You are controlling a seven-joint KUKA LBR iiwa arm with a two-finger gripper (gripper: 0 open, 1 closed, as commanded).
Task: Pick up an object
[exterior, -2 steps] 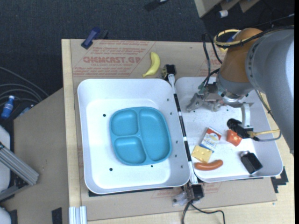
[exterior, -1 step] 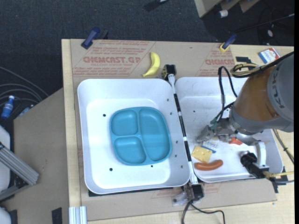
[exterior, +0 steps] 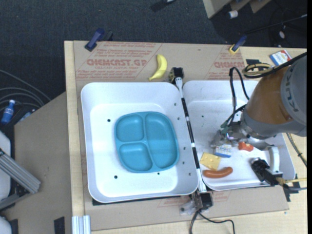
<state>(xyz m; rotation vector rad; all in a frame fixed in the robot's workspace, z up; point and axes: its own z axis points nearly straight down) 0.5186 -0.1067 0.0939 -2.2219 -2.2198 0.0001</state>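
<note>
My gripper [exterior: 220,139] is low in the right bin [exterior: 204,99], near its front middle, with the grey and orange arm [exterior: 273,104] reaching in from the right. A small blue and white object [exterior: 224,151] lies just beneath and in front of the gripper. Next to it on the right is an orange-red piece [exterior: 245,146]. A yellow cheese wedge [exterior: 210,160] and a reddish sausage [exterior: 217,172] lie near the bin's front left corner. The gripper's tip is partly hidden by the wrist.
The left bin [exterior: 97,130] holds a blue divided plate [exterior: 146,141]. A yellow banana [exterior: 159,68] lies on the bench behind the bins. The black divider rail [exterior: 186,123] runs between the two bins.
</note>
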